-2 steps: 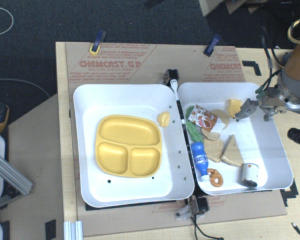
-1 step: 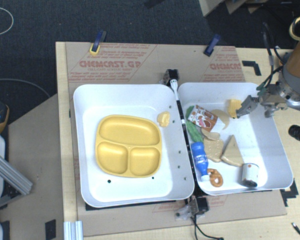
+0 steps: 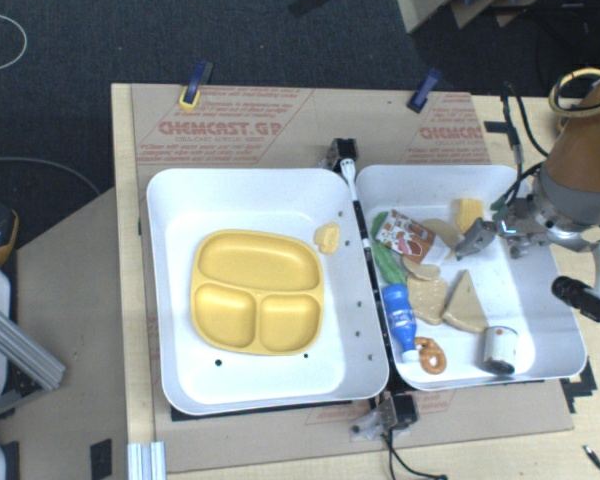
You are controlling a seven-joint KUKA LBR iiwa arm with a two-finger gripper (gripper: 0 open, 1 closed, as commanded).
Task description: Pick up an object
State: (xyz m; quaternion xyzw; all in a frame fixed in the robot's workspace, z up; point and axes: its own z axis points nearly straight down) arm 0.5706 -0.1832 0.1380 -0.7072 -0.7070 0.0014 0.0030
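We are looking down on the worktop (image 3: pixel 280 108), where two bins sit side by side. The left bin (image 3: pixel 170 268) carries a yellow divided plate (image 3: pixel 257 290) in the middle of the frame's left half, with a small yellow piece (image 3: pixel 327 237) just beside its upper right corner. All the candidates for a pick are crowded into the left part of the right bin (image 3: pixel 550 318): a red-and-white packet (image 3: pixel 404 234), a green item (image 3: pixel 386 261) along the dividing wall, a blue bottle (image 3: pixel 399 319) below it, a pretzel (image 3: pixel 430 354), a tan wedge (image 3: pixel 464 304), a yellow block (image 3: pixel 469 214) and a white roll (image 3: pixel 500 349) near the lower rim. The gripper (image 3: pixel 490 233) hangs over the upper right of that bin, reaching in from the frame's right. We cannot tell whether it is open or closed, and we see nothing between its tips. We judge the pick as not yet made; the pile lies just left of the tool, so a short reach should do.
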